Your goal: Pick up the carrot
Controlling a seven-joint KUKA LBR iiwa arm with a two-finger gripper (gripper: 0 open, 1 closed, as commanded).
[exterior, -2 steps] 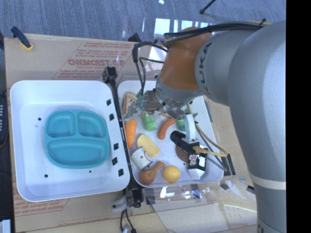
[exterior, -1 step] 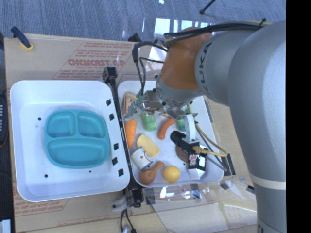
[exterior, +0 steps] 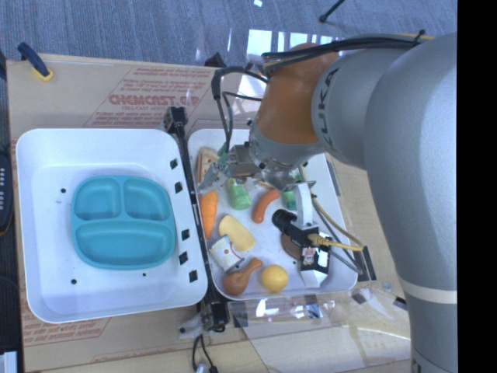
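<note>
Fingers: I cannot tell their state. Gripper (exterior: pixel 247 169) over right bin (exterior: pixel 335 208); carrot (exterior: pixel 209 213) along its left edge.

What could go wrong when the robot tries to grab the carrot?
The carrot lies tight against the right bin's left wall, so the gripper may bump the wall or slip off. The yellow wedge and green piece sit close by, so it might grab or push those instead.

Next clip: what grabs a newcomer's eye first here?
The big grey arm with its orange band looms over the right bin, above a jumble of toy food. The carrot lies by that bin's left wall. In the left bin sits a blue divided plate.
</note>
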